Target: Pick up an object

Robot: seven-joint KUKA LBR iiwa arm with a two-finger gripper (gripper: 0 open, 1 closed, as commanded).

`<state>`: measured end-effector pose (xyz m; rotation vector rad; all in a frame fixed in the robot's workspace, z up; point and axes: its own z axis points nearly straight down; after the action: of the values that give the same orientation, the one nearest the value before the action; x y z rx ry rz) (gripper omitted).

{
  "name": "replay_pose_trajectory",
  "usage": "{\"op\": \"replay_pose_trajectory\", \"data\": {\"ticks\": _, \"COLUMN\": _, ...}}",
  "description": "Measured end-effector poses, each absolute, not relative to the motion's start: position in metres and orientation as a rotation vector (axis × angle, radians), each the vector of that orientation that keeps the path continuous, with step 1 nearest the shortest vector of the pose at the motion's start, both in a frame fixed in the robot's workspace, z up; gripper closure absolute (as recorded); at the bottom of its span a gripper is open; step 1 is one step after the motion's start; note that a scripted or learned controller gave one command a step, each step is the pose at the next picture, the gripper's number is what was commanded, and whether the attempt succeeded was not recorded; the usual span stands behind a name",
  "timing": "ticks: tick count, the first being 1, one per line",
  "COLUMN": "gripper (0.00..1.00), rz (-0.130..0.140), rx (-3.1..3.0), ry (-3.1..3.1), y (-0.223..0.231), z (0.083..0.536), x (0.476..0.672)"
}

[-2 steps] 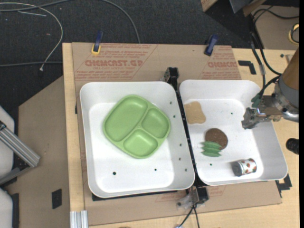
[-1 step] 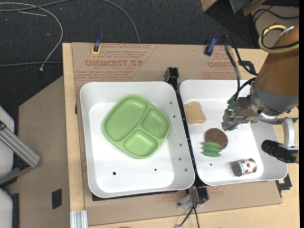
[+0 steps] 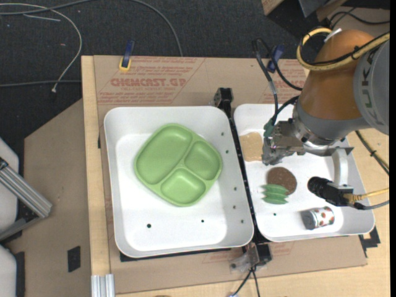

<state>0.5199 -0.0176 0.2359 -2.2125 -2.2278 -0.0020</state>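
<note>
Reaching in from the right and hanging the tool low over the far left part of the right bin, just far of a brown round disc. Cannot tell whether wide or narrow. Seeing a green ridged piece just near of the disc, a tan flat patch left of the tool, and a small patterned can toward the near right corner. Seeing a green divided plate lying in the left bin.

arm: grey shell | orange band: broad, glossy | wrist: grey metal
</note>
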Motion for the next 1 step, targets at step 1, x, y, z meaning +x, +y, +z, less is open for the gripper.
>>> {"op": "replay_pose_trajectory", "data": {"ticks": 1, "gripper": 1.00, "rz": -0.001, "rx": -2.211, "ry": -2.226, "y": 0.0376, "z": 0.2363, "x": 0.5147}}
